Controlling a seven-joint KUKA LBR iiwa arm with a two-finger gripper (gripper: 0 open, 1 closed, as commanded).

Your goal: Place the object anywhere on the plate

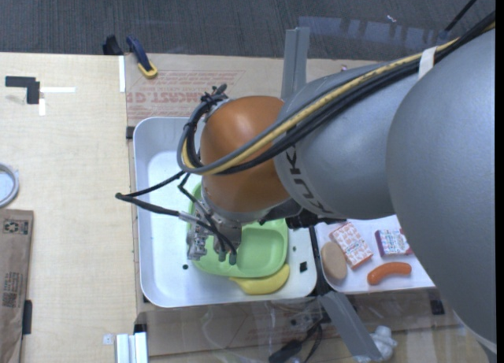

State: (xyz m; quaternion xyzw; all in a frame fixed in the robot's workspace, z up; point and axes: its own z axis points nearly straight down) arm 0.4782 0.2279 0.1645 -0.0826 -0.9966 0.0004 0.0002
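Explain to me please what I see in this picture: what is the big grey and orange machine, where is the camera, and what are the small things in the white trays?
The big grey body with the orange dome is a robot arm. It reaches in from the right, and black and yellow cables run along it. One camera, fixed above the bench, looks down at a slant.

At the arm's end is a two-finger metal gripper. It hangs over a light green plastic plate, which lies in the left white shallow bin, with a yellow piece at its near edge. I cannot tell whether the gripper holds anything.

The right white bin, mostly hidden by the arm, contains toy food: an orange sausage, a tan oval and two small printed packets.
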